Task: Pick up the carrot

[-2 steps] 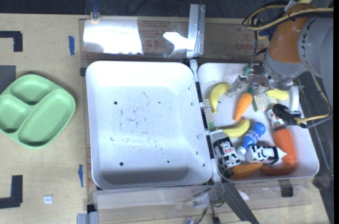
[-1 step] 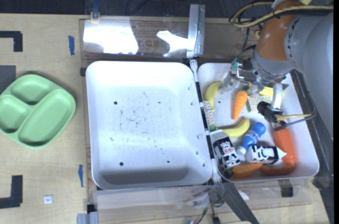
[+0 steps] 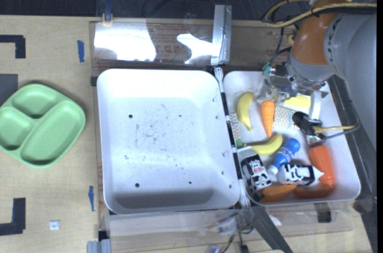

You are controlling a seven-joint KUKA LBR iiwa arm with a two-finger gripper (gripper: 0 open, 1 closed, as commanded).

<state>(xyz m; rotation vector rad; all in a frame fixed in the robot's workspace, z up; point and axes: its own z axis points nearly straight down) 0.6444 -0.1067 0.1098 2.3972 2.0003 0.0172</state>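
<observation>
my hand [image 3: 286, 90] hangs low over the far end of the right-hand shallow white plastic bin [image 3: 347, 153], under my grey arm with its orange band [image 3: 314, 36]; from this slanted look down i cannot tell how it is set. the small tapered orange carrot [image 3: 267, 117] lies in that same bin just beside and below my hand, pointing toward the near side, and nothing of mine is around it. a curved yellow banana [image 3: 245, 109] lies right next to the carrot on its left, and a second yellow banana [image 3: 266, 145] curls just below the carrot's tip. a pale yellow flat block [image 3: 297, 103] sits to the carrot's right. further toward the near wall are a blue plastic bottle [image 3: 286, 152], a fat orange-red rounded piece [image 3: 322, 165] and a black-and-white patterned toy [image 3: 298, 173]. the left-hand shallow white plastic bin [image 3: 158, 138] sits beside this one, their rims touching. well apart on the pale wooden tabletop [image 3: 54, 198], a green divided plastic plate [image 3: 40, 124] rests at the left.
</observation>
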